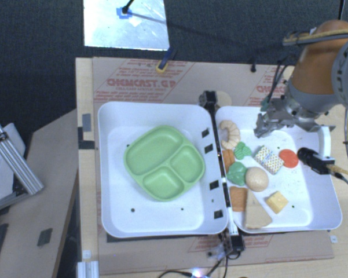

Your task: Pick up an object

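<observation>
Bench with two white bins (162,112) — gripper (263,127) over right one, grip state unclear.

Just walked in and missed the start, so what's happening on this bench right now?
A grey robot arm with an orange band reaches in from the right over the right bin, which holds a jumble of toy food. Its gripper hangs above the bin's upper part, near the red disc and the checkered block, with nothing seen between its fingers. The left bin holds a green divided plate.
</observation>
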Motion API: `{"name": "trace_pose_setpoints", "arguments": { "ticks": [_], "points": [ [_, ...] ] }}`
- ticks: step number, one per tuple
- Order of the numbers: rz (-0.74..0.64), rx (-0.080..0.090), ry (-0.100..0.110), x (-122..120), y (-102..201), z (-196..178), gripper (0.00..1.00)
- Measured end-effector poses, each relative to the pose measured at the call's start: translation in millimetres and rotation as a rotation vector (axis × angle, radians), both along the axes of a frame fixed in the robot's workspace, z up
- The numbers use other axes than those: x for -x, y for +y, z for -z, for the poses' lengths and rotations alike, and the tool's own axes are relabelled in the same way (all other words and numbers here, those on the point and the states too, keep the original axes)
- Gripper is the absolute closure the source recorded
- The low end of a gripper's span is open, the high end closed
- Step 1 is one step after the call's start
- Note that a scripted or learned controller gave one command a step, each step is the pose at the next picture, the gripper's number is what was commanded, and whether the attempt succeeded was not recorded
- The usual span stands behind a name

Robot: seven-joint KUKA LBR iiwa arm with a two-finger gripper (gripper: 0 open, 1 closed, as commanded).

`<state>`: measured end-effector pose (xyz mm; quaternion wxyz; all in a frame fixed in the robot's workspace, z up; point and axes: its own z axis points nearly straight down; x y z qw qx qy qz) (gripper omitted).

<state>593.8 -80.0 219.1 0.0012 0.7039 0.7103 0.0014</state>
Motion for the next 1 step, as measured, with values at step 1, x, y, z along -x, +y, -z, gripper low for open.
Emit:
{"name": "trace_pose_setpoints", "arguments": {
  "ticks": [1],
  "points": [
    [0.002, 0.0, 0.0, -18.8, 57.7, -0.9, 1.0]
  ]
}}
